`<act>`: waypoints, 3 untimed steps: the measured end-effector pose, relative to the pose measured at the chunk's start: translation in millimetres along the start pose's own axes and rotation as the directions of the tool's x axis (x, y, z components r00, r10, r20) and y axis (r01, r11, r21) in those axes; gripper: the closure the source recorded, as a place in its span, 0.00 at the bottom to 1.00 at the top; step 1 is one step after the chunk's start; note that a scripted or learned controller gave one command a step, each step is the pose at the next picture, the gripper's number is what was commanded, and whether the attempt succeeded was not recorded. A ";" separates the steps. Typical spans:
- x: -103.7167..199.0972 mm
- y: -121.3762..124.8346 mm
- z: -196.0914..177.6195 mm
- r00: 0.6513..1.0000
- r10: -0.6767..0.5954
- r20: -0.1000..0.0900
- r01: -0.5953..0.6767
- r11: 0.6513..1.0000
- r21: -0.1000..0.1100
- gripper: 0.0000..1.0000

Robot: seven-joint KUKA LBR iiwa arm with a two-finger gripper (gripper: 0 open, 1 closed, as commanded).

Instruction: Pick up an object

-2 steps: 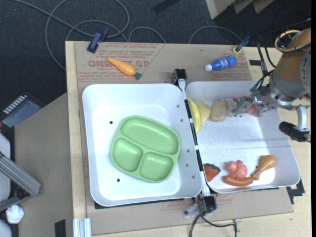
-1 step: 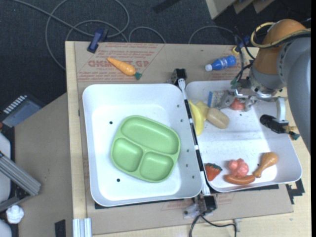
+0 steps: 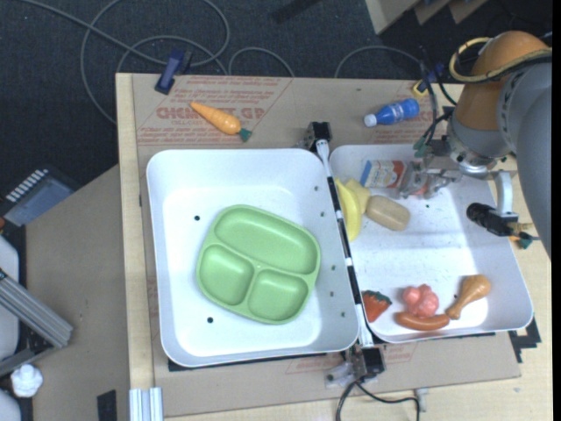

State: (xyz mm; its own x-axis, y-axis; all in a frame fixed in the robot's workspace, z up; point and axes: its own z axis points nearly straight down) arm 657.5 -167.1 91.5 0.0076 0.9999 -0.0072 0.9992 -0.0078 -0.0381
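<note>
Jaws' spread cannot be told; the gripper (image 3: 427, 181) is lowered beside a small carton (image 3: 383, 174) in the right bin (image 3: 491, 316). Crowding by the nearby tan block (image 3: 387, 212) risks a glancing, failed grasp.

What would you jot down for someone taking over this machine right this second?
Gripper: low at the back of the right bin, beside the small carton; grip state can't be read.
Right bin: carton, banana, tan block, strawberry, pink toy, sausage, drumstick.
Left bin: green tray.
On the bench: carrot, blue bottle.
Done: nothing visibly lifted.
Left: grasp and lift one object.
</note>
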 end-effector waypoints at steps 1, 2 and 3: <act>-14.4 -68.1 9.8 1.000 -0.007 -0.006 0.007 0.999 -0.037 1.00; 7.8 -64.3 -63.3 1.000 -0.009 -0.005 0.009 0.999 -0.042 1.00; 7.7 -65.0 -62.3 1.000 -0.009 -0.006 0.009 0.999 -0.039 0.00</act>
State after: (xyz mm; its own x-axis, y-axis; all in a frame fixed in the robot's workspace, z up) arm 595.0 -158.5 156.1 -0.0011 1.0000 -0.0010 1.0000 0.0011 0.0013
